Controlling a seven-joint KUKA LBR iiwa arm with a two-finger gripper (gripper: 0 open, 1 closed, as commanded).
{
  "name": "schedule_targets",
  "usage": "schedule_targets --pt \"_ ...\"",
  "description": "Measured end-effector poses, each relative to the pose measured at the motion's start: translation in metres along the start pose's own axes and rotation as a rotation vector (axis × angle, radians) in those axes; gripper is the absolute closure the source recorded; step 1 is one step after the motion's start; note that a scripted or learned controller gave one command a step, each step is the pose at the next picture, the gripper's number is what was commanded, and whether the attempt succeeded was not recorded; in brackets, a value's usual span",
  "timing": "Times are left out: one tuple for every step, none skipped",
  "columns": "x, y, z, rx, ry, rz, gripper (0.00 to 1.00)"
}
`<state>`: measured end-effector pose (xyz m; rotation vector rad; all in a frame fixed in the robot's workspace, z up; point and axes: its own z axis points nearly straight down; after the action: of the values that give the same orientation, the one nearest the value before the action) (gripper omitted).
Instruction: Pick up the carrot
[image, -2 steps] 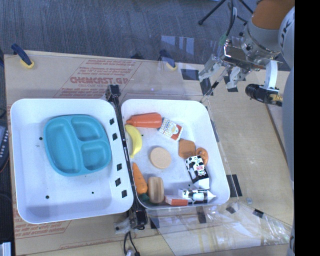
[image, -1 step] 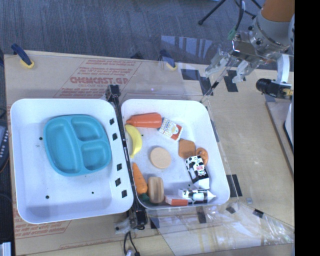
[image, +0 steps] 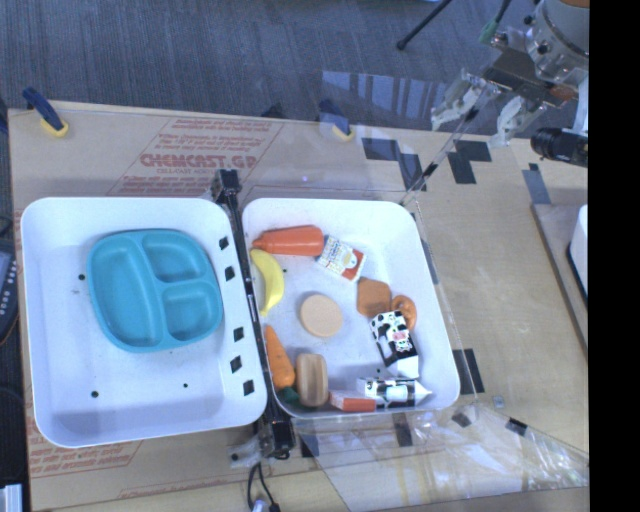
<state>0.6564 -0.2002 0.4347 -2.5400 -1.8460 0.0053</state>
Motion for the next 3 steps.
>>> schedule_targets --pt "-0.002 0.001 -0.065 -0.003 -0.004 -0.306 0.0" --pt "-0.007 0.002 -0.053 0.005 -0.001 -0.607 0.0" --pt "-0.007 0.003 -0.008 0.002 0.0 -0.806 0.0"
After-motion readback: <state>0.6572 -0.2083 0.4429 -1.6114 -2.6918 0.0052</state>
